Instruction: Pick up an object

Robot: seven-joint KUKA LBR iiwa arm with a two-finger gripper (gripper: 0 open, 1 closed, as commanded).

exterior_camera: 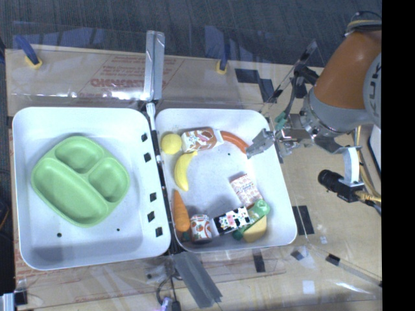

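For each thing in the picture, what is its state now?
Gripper: over the right bin's right rim, holding nothing visible.
Green divided plate: flat in the left bin, compartments bare.
Banana: lying in the right bin.
Carrot: lying by the bin's left wall.
Hot dog: lying near the gripper.
Cow-print carton: on its side.
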